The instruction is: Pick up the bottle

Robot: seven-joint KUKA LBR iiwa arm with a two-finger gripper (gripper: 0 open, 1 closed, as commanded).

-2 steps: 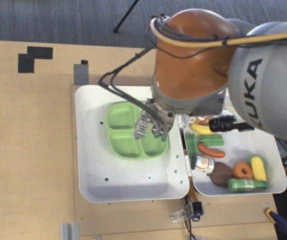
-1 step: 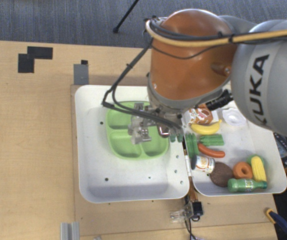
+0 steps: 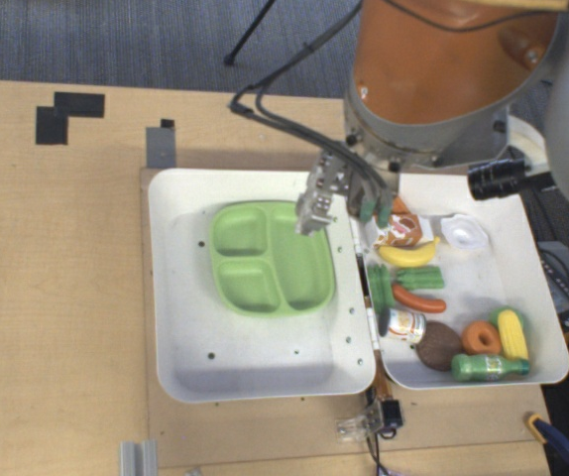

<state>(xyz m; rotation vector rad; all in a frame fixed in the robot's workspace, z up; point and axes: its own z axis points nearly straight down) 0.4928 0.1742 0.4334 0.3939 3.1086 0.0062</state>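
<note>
Camera view: the silver metal jaws (image 3: 316, 206) hang over the green three-part plastic tray's (image 3: 265, 261) upper right corner; their opening cannot be told. Well below-right of them, the green plastic bottle (image 3: 490, 367) lies flat in the right white bin (image 3: 552, 310).

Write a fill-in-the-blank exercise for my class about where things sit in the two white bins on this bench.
1. The green plastic divided tray lies in the ____ bin.
2. The green plastic bottle lies on its side near the front edge of the ____ bin.
3. The metal two-finger gripper hangs above the tray's ____ edge.
4. The yellow toy banana lies in the same bin as the ____.

Missing words: left; right; right; bottle
</note>
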